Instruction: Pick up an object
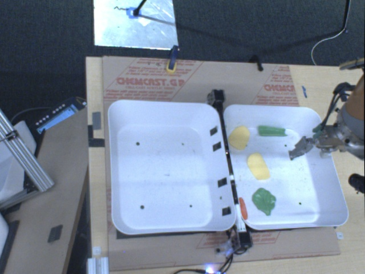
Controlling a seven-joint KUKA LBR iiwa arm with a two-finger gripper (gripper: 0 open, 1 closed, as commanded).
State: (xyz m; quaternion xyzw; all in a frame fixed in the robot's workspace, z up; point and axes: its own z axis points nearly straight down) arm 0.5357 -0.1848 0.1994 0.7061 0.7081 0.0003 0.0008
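Observation:
In the right bin (325, 210) lie a round yellow piece (239, 137), an oblong yellow piece (258, 166), a green stick (271, 131), a flat green leafy piece (264, 201) and a small orange piece (243, 208) by the divider. My gripper (299, 149) reaches in from the right, over the bin's right half, to the right of the oblong yellow piece and below the green stick. Nothing shows between its fingers.
The left bin (165, 164) lies beside the right one, with black clips (219, 147) along the shared edge. Both rest on a cardboard sheet (148, 79). A reflective sheet (134, 15) lies at the back, and a metal frame (17, 153) stands at the left.

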